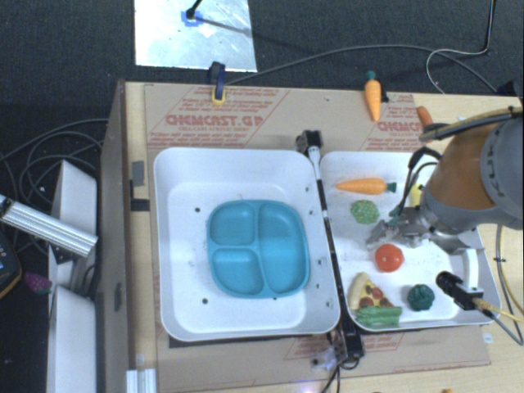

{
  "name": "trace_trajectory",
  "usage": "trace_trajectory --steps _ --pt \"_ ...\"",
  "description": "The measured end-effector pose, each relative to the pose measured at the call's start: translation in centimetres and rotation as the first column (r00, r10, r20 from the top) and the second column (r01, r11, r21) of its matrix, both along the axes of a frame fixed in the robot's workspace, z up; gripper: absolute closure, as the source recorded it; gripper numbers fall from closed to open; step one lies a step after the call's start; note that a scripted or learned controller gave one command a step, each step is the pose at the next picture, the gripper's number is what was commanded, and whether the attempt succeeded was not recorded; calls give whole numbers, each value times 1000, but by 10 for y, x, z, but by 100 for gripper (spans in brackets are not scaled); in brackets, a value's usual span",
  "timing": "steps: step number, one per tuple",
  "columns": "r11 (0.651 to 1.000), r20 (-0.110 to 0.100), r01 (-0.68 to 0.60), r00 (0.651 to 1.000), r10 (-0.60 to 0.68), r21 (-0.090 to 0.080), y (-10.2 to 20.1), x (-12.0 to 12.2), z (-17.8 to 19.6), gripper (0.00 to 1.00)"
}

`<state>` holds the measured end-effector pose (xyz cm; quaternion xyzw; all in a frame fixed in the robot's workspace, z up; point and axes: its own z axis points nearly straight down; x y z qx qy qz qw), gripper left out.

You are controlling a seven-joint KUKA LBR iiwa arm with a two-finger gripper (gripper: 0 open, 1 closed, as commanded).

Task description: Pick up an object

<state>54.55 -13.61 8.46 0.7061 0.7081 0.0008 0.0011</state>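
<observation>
I'm hovering my gripper (391,229) over the right bin (483,318), just above the tomato (390,257) lying mid-bin. Whether it's clenched, I cannot tell. The tomato's looking light, hard, slick and round; I'm favouring its widest middle.

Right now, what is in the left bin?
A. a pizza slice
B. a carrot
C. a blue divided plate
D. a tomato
C: the blue divided plate lies in the left bin; the carrot, tomato and pizza slice are in the right bin.
</observation>
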Motion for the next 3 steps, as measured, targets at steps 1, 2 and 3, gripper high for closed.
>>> trace_trajectory --steps 1,2,3 --pt "1000 -2 1 1000 -1 1 25 -50 -1 0" --pt "1000 1 0 1000 0 2 25 -49 11 100" --pt "1000 1 0 1000 0 2 25 -49 11 0"
